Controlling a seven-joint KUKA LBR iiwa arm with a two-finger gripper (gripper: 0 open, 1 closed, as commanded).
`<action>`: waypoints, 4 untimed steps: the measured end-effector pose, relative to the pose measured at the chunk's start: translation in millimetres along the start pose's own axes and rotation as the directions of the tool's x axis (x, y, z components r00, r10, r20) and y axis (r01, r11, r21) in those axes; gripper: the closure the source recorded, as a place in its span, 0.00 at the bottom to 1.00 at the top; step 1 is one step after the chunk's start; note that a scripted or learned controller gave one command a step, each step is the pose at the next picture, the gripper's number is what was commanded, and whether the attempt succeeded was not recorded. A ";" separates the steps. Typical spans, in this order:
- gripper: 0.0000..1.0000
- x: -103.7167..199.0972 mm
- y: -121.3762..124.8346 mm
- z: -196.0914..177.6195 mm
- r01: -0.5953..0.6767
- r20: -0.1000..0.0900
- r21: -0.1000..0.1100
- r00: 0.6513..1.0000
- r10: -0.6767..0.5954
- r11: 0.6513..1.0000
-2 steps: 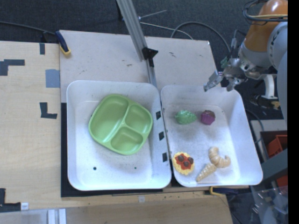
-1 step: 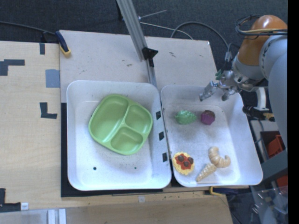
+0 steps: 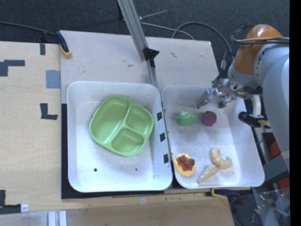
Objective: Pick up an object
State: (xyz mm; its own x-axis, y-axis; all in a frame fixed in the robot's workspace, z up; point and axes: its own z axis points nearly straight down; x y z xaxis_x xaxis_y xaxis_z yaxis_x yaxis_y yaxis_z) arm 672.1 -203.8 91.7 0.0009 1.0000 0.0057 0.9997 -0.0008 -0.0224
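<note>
- We see two white bins side by side mid-frame: the left bin (image 3: 75,140) and the right bin (image 3: 244,159), their inner rims touching.
- The bins sit on a pale board (image 3: 103,55), which lies over a wooden bench (image 3: 28,140) running to the frame's left edge.
- Dark tape marks (image 3: 47,111) dot the bench at left, and a blue-and-yellow clamp (image 3: 63,44) sits at the board's upper left corner.
- A metal rail (image 3: 134,22) slants down from the top centre to the bins' shared rim.
- Dark carpet (image 3: 56,4) fills the top of the frame, crossed by a thin black cable (image 3: 197,26).
- In the left bin lies a green divided plate (image 3: 121,125), tilted slightly.
- In the right bin, a green lump (image 3: 187,118) and a purple ball (image 3: 209,118) sit near each other at upper middle.
- A yellow tart (image 3: 185,165) with red spots lies at lower left of that bin, a tan croissant (image 3: 220,160) and a cone (image 3: 207,174) beside it.
- The arm (image 3: 268,60) enters from the upper right.
- The gripper (image 3: 212,98) hangs over the right bin's upper part, just above the purple ball; we cannot tell how wide it stands, and we see nothing in it.
</note>
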 end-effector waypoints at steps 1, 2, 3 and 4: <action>1.00 0.0 -0.6 -9.2 0.001 0.002 0.000 1.000 -0.001 1.000; 1.00 2.6 0.7 -73.3 0.002 0.007 -0.028 1.000 -0.002 1.000; 1.00 -3.4 -0.5 -119.7 0.003 0.008 -0.027 1.000 -0.003 1.000; 1.00 -2.6 -0.2 -151.4 0.003 0.007 -0.026 1.000 -0.003 1.000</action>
State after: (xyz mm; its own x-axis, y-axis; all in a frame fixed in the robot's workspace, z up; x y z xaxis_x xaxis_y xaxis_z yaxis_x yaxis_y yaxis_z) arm 675.2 -207.2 243.1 -0.0018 1.0000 -0.0007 1.0000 0.0018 0.0035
